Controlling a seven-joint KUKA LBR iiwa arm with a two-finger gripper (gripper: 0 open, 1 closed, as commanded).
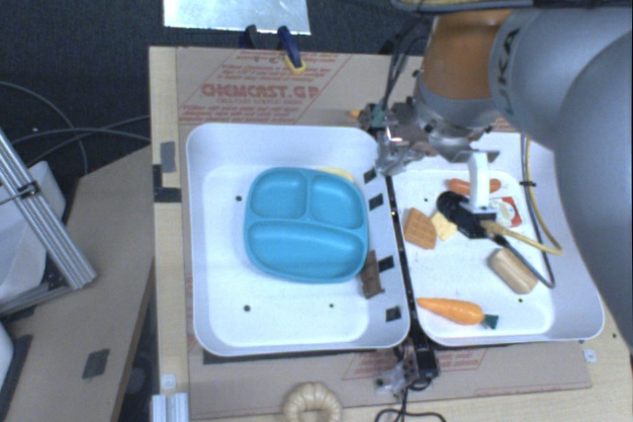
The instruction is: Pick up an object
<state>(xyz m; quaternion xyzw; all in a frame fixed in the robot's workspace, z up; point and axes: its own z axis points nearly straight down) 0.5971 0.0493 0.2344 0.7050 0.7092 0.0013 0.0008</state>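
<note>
1. Locating the gripper at the far end of the dividing wall between the two white bins, hanging just above that wall under the grey wrist and its orange band. Being unable to tell from this slant whether the gripper is spread or closed.

2. Looking view-left of the gripper: finding the left bin holding a blue divided plate, lying flat, near the gripper and a little toward the camera from it. Noting a pale yellow scrap peeking out behind the plate's far edge, between plate and gripper. Noting a small brown piece just beside the dividing wall at the plate's near corner, well toward the camera from the gripper.

3. Looking view-right of the gripper: finding the right bin. Listing its contents, nearest the gripper first:
- an orange-red piece, near the gripper;
- a tan wedge, toward the camera from the gripper, touching a pale yellow block;
- a red-and-white item, farther view-right;
- a wooden cylinder, lying at a slant, well apart;
- a carrot, lying along the near edge, farthest off.

4. Counting every listed object as resting on a bin floor.
</note>
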